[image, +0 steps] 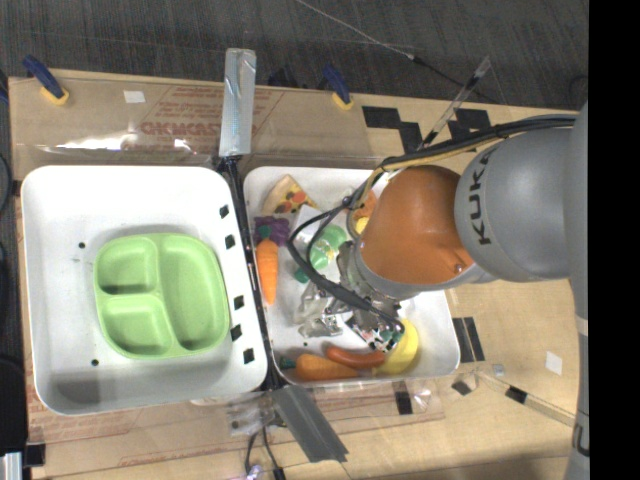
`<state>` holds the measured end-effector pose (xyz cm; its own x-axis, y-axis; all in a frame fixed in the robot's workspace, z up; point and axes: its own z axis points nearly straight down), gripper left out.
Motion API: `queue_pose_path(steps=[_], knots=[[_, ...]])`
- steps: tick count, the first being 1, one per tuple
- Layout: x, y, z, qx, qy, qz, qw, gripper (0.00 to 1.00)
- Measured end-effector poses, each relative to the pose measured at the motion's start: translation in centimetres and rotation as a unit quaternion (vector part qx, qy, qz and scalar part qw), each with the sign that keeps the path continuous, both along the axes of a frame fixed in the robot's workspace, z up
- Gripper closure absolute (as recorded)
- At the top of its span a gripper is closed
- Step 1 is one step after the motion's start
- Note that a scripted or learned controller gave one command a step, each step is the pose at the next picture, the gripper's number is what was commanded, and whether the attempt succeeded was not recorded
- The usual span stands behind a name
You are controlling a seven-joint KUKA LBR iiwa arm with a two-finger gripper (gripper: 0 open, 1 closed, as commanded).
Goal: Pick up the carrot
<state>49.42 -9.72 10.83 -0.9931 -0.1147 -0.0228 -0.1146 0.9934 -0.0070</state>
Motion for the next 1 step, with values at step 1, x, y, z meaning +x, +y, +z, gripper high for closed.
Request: queue_pose_path(steps=[1], knots=[[4.51, 7.84, 15.74, 0.0015, 0.006, 0.034, 0.9994, 1.00]])
